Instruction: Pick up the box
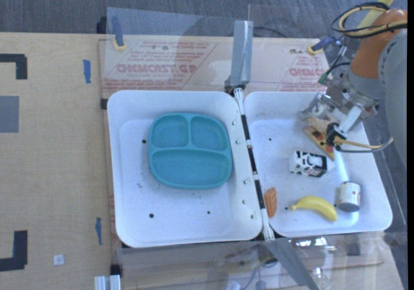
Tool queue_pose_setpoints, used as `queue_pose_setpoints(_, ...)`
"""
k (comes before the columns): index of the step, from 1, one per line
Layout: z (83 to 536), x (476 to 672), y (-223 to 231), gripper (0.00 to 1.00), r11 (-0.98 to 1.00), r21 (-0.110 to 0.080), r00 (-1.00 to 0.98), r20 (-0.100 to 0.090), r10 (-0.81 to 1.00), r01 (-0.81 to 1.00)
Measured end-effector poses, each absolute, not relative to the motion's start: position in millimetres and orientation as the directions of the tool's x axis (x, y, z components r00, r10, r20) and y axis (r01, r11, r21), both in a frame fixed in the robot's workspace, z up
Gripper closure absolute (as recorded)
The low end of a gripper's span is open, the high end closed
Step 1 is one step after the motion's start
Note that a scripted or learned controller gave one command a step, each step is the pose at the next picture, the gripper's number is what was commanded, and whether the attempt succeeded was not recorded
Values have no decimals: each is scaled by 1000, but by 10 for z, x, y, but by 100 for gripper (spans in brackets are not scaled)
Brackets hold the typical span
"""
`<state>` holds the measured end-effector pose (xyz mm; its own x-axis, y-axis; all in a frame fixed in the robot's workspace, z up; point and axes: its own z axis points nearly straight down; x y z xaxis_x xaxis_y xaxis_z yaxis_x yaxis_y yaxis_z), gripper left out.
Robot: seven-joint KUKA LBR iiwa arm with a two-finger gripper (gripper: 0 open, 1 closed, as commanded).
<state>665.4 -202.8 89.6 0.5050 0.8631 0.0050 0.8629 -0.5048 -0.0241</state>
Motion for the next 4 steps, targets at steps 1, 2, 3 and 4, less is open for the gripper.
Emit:
queue_pose_setpoints(1,1005,6670,-2009,100,-500,-20,500,3,866,866)
queue_pose_setpoints(2,1989,6674,-1782,100,-805,1,805,0,593,593)
queue_pose_setpoints(3,958,6519,-1287,100,-655,1,655,1,755,755)
queue_pose_setpoints(4,948,6513,-1288,0,-656,-1,656,0,755,755)
